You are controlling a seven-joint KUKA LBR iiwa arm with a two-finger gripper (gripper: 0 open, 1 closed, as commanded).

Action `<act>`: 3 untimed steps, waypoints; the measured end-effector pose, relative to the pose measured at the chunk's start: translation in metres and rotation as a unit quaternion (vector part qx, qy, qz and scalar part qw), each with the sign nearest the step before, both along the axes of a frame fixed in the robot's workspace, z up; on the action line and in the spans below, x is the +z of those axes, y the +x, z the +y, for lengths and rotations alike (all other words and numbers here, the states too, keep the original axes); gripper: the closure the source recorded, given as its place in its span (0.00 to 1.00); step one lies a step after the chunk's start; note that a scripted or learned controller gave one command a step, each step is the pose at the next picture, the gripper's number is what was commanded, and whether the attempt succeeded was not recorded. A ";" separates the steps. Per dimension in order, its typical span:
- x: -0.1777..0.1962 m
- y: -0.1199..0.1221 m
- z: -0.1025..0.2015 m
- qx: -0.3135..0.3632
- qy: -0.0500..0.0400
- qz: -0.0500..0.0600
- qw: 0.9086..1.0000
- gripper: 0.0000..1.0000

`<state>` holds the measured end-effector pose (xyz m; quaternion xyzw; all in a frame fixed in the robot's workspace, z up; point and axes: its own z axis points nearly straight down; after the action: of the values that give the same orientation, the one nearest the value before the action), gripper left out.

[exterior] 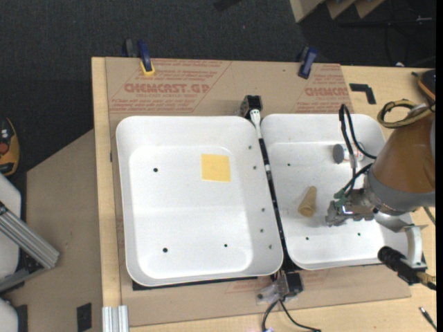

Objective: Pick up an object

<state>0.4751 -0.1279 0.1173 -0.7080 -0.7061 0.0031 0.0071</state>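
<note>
Camera view: brown bench [208,81] (dark carpet behind) bears two white bins; claw [338,213], grip state unclear, hangs over the right bin [311,254].

The left shallow white bin [138,206] lies mostly open floor around a flat yellow square [215,167]. In the right shallow white bin [304,133], a tan cork-like piece [307,201] and what looks like a small grey cylinder [338,153] crowd the grey arm [405,171].
</note>
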 end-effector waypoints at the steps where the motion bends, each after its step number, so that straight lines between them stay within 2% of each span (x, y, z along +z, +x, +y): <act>1: -0.034 0.004 -0.019 0.000 -0.002 -0.006 1.000 1.00; 2: 0.073 0.006 0.135 0.007 -0.001 -0.013 1.000 1.00; 3: 0.105 0.004 0.039 -0.003 -0.005 -0.010 1.000 1.00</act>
<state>0.4794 -0.0893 0.2223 -0.7099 -0.7043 -0.0003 -0.0036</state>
